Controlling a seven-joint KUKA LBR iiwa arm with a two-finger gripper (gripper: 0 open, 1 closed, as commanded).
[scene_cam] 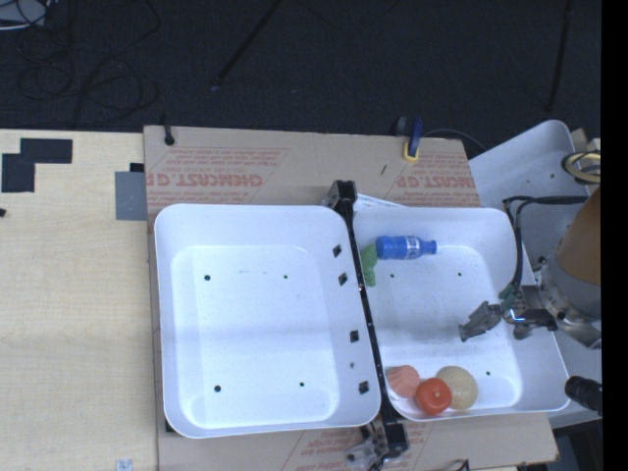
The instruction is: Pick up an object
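Landmark for this report: the right bin (496, 226).

Contents: a blue bottle (404, 248) lies on its side near the bin's far wall, with a small green item (369, 265) just beside it against the divider side. At the near wall sit three rounded pieces in a cluster: a pink one (401, 379), a red-orange one (433, 395) and a pale cream one (458, 386), touching or nearly so.

The gripper (478, 325) stands over the bin's right-hand floor, between bottle and cluster, holding nothing; whether its fingers are apart or together cannot be told.

Assessment: the bottle appears light, stiff and smooth, liable to roll; best taken across its body at mid-length. The rounded pieces look light but crowded, so a clean pinch there seems harder.
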